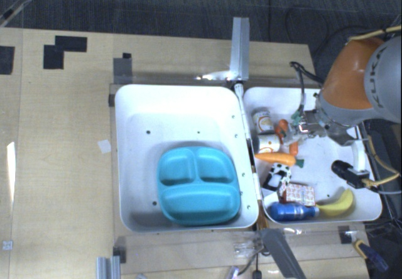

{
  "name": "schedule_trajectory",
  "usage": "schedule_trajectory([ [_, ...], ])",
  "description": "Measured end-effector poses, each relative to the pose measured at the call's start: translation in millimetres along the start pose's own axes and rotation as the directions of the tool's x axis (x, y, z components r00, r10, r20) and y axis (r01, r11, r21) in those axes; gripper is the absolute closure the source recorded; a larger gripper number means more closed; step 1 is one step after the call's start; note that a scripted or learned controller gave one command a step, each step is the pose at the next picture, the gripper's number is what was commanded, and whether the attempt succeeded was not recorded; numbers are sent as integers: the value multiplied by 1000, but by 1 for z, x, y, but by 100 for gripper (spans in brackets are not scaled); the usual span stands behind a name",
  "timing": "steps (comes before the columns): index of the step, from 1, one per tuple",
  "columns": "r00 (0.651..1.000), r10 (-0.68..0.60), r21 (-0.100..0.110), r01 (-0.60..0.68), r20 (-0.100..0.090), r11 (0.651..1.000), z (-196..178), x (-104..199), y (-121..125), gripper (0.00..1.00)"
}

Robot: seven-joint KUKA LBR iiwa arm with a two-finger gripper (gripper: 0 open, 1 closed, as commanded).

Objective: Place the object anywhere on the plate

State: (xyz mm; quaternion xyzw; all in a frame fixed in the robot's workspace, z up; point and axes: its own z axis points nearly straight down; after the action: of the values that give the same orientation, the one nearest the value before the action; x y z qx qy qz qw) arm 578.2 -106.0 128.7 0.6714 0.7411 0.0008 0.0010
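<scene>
- blue plate (198, 185): three compartments, flat on the floor of the left bin (144, 114), in the near half and toward the wall shared with the other bin.
- right bin (328, 157): holds all the loose items, crowded along its left side and near edge. which one counts as the object to move, cannot tell.
- gripper (300, 127): low over the far-middle part of the right bin, well apart from the plate. open or closed: cannot tell from this angle; contact with any item also cannot be judged.
- small orange-red piece (282, 127): just beside the gripper, on its left.
- small tin (264, 122) with an orange label: left of that piece, close to the shared wall.
- white cup (269, 144): just nearer than the tin.
- carrot (275, 158): lies crosswise below the cup, green end pointing right.
- black-and-white piece (276, 177): nearer than the carrot.
- red-and-white packet (296, 193): beside it, to the right.
- blue bottle (289, 211): on its side along the near wall.
- banana (336, 203): right of the bottle, by the near wall.
- arm (352, 80): enters from the right, orange band above the wrist.
- bench (56, 164): pale wood around both bins.
</scene>
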Motion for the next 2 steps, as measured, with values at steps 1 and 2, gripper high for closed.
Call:
schedule_trajectory([
  [1,989,150,-1,-150,-1,989,-57,85,-36,100],
  [2,995,-100,-2,100,-1,995,-76,178,-56,100],
])
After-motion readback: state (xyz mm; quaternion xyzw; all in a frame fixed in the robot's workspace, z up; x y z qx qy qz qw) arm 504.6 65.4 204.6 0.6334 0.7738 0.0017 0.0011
